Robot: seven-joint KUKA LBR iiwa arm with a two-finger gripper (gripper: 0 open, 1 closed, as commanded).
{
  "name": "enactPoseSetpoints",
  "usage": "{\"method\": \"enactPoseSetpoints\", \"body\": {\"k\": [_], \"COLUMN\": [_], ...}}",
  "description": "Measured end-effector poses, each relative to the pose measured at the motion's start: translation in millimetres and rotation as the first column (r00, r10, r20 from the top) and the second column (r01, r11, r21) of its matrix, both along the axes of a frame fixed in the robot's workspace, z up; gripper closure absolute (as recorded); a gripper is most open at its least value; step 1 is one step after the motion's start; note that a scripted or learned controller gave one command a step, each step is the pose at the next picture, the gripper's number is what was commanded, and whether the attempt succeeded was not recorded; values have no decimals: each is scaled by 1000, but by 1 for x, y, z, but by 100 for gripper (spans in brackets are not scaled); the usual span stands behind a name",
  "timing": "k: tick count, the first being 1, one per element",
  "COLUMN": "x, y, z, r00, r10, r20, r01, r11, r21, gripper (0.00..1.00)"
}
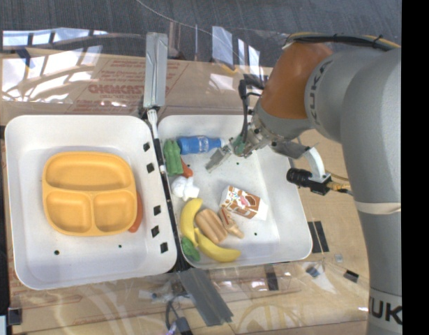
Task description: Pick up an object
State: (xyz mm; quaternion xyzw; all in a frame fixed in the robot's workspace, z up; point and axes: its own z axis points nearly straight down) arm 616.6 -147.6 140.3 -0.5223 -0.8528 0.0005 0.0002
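blue bottle point(199, 144) lies at upper centre of the right bin point(287, 215); the end effector point(227, 153) hovers just beside it, open and empty, probably lining up to grasp.

A thick grey arm point(367, 124) is filling the frame's right side, wearing an orange band point(294, 79), black cables near the wrist, and dark lettering at lower right.

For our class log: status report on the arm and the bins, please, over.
Gripper low in right bin, nothing between its fingers. Blue bottle beside it. Banana, carton nearby. Yellow tray in left bin.
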Motion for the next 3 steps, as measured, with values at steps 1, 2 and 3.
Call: {"method": "enactPoseSetpoints", "body": {"k": [1, 2, 3], "x": [-106, -105, -52], "y": [-19, -19, 4], "z": [-45, -33, 100], "r00": [992, 991, 994], "r10": [126, 131, -105], "r20": [10, 13, 8], "r01": [-126, -131, 105], "r11": [992, 991, 994], "r21": [-4, -6, 0], "gripper": [0, 100, 100]}}
